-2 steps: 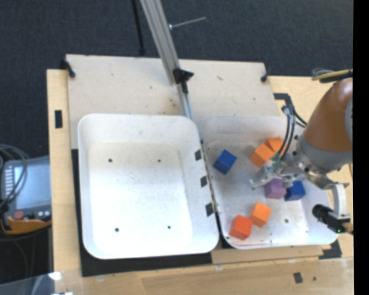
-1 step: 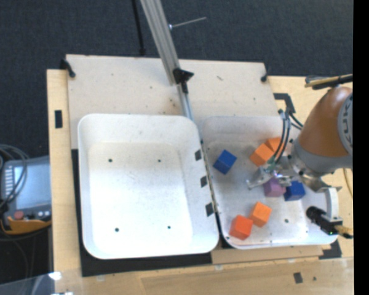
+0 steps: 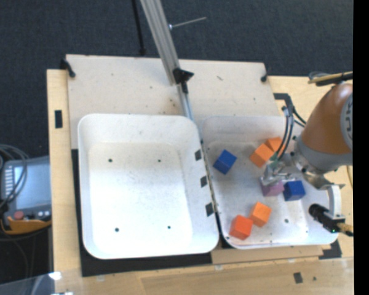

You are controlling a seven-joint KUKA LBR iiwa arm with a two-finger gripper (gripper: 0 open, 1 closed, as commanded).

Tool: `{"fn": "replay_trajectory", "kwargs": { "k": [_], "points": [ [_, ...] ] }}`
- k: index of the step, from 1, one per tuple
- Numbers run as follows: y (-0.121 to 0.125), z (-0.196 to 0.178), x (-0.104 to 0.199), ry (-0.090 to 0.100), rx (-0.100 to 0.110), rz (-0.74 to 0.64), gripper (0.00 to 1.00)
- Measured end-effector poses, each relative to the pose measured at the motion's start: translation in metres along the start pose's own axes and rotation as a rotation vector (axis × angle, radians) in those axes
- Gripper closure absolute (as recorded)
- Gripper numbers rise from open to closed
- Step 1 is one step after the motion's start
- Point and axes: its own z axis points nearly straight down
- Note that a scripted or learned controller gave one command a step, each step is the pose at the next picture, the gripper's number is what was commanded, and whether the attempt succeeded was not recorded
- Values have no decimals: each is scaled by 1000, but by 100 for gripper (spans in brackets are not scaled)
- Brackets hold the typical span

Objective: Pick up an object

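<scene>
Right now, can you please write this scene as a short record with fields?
arm: reaches in from the right, gripper low over the right bin
under gripper: purple block
beside it: blue block
other blocks in right bin: blue block at left, orange block at top, two orange blocks in front
left bin: white, shallow

Lit evenly from above, bright and diffuse. Whites of the two shallow white plastic bins (image 3: 141,128) nearly washed out, though without hard glare. Only faint, short shadows beneath the small coloured blocks (image 3: 224,161). Dark grey carpeted floor (image 3: 61,17) left dim. Overall soft, low-resolution and slightly blurred; edges of the pale wooden bench (image 3: 58,165) fuzzy.
</scene>
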Motion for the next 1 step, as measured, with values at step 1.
{"fn": "replay_trajectory", "kwargs": {
  "k": [1],
  "points": [
    [3,-59,-12,9,20,-7,100]
  ]
}}
